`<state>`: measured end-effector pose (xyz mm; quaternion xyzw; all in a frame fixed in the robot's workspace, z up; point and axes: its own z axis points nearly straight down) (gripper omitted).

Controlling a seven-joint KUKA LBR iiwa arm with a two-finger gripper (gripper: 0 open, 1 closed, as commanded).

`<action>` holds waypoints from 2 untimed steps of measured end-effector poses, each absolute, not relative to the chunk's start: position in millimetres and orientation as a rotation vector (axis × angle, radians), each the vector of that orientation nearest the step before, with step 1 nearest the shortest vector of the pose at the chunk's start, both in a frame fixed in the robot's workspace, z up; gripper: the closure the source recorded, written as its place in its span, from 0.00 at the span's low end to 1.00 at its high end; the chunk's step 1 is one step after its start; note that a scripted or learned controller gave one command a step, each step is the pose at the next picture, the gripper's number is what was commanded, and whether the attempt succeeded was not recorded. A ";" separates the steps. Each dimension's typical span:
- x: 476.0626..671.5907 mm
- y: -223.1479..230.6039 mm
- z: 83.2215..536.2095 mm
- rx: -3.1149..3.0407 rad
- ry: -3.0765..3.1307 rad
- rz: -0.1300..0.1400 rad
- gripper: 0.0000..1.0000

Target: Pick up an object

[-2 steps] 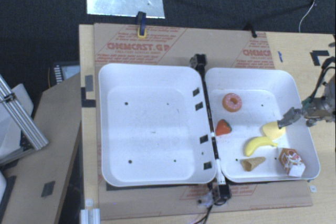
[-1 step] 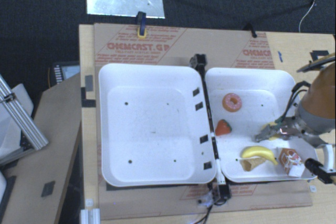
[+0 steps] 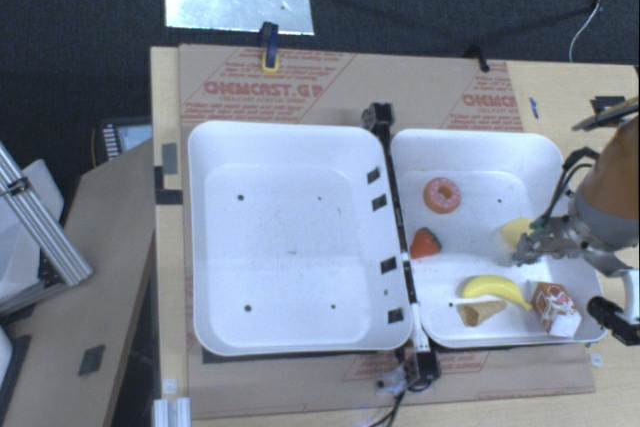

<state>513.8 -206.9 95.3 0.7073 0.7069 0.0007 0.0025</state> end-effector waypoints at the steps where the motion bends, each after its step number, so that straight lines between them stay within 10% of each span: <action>1: 487.1 -207.7 202.1 2.217 2.213 0.006 1.00; 2: 488.0 -207.1 246.3 2.211 2.222 0.004 1.00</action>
